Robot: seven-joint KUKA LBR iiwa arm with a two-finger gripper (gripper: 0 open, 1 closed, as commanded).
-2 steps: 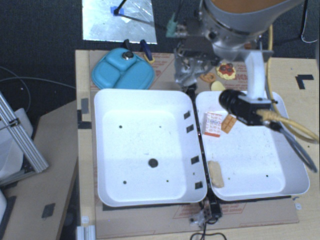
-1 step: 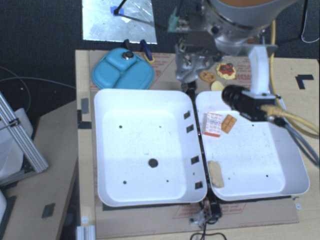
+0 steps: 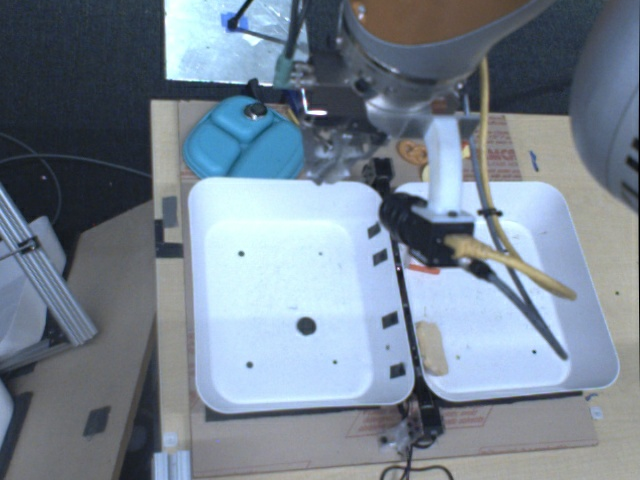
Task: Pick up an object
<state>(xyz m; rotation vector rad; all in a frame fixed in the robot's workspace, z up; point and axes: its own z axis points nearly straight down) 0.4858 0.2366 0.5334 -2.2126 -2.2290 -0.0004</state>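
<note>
Two white bins sit side by side on the counter (image 3: 168, 158). Camera view: the pincer (image 3: 338, 160) hangs over the back rim of the left bin (image 3: 198, 298), just in front of a blue lidded container (image 3: 243, 140). I cannot tell whether it is apart or together, since glare and the wrist mask it; nothing visibly sits in it. Likeliest targets: a tan block (image 3: 430, 348) in the right bin (image 3: 578, 268), lying close to the wall by the divide, and a small dark disc (image 3: 306, 326) on the left bin's floor. Both lie well apart from the pincer. Risks, as judged: a descent from the present spot would strike the rim or close on nothing. At the tan block, the near wall may foul one side and shove the block away. The disc looks too flat to catch.
</note>
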